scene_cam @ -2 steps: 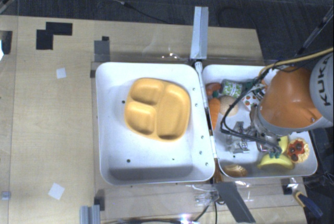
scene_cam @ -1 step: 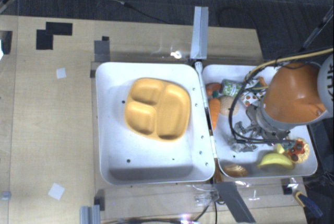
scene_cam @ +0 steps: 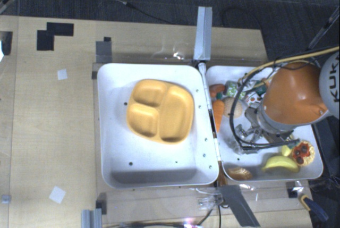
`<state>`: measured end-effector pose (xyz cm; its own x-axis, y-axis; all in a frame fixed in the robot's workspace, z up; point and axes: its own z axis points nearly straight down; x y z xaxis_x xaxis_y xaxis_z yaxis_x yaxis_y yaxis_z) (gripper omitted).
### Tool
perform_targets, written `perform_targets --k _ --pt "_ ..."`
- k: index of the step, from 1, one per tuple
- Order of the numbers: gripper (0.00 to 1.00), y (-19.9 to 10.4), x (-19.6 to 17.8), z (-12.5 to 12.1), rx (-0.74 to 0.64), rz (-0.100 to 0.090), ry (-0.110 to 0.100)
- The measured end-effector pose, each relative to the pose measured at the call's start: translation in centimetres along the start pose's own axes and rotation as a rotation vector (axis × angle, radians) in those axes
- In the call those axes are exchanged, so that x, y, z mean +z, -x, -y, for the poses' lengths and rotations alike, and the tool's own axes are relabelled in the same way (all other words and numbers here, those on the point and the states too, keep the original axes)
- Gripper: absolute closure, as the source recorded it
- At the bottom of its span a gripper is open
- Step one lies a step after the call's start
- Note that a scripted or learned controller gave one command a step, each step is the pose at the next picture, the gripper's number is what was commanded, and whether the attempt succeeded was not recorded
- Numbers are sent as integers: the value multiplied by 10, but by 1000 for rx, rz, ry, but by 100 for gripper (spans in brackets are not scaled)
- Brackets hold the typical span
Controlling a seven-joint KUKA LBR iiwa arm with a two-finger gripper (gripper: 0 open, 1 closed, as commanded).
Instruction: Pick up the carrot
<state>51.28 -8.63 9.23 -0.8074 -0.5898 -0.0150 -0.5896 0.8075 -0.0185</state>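
The orange carrot lies along the left wall of the right bin, beside the divider. The arm's orange band and wrist hang over the middle of that bin, and the gripper reaches down just right of the carrot. Cables and the wrist hide its fingers. Nothing is seen held.
The left bin holds a yellow three-compartment tray. In the right bin lie a banana, a small fruit tart, a bread roll and a reddish-orange piece near the back left. Black cables loop around the wrist.
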Motion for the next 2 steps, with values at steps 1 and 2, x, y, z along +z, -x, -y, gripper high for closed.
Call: perform_targets --k 1,2 --pt "100 83 -98 -67 83 1 11" --pt "100 26 -93 -37 -175 -6 15"
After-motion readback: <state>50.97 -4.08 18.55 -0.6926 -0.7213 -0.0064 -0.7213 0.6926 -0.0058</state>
